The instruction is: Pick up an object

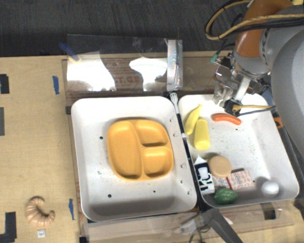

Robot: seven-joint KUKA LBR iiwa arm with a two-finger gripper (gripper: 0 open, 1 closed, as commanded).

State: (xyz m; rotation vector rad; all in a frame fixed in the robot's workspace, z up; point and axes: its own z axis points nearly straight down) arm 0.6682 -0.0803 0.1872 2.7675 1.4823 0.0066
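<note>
On the bench, from left to right:

Bench surface: tan board with black corner marks and blue tape tabs.
Croissant: 1 pale, ridged, curled pastry piece on the board near the lower left, well apart from both bins.
Left bin: white and shallow, holding 1 item.
Divided tray: yellow-orange, 3 compartments, lying flat in the middle of the left bin.
Right bin: white and shallow, side by side with the left bin, holding the loose items.
Banana: yellow, at the bin's upper left, against the dividing wall.
Yellow cylinder: upright-lying block just beside the banana, touching or nearly so.
Black-and-white box: along the left wall, toward the front.
Tan disc: round, just beside the black-and-white box.
Green item: dark, rounded, at the front edge.
Red-patterned packet, lying flat to the right of the tan disc.
Silver ball, in the front right corner.
Orange carrot-like piece, lying near the back of the bin, just below the gripper.
Gripper, over the back of the right bin, close above the orange piece; nothing visibly between its fingers; opening cannot be told.
Arm: grey with an orange band, entering from the right.
</note>
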